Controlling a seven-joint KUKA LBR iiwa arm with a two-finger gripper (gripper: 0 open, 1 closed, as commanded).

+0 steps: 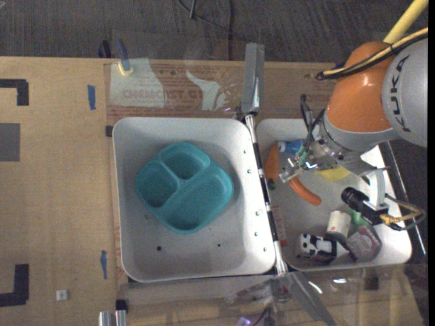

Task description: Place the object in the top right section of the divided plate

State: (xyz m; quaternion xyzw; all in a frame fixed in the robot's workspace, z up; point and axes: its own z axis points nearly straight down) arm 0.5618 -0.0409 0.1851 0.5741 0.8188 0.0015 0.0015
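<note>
Teal divided plate (185, 187) in left bin, orange carrot (306, 191) lying diagonally, upper-left to lower-right, claw (297, 166) above, grip state unclear

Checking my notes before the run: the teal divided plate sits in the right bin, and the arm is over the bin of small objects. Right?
Not quite: the camera view shows the teal divided plate in the left bin. The arm is indeed over the right bin of small objects.

The arm (370, 90) reaches in from the right, wrist angled downward.
</note>
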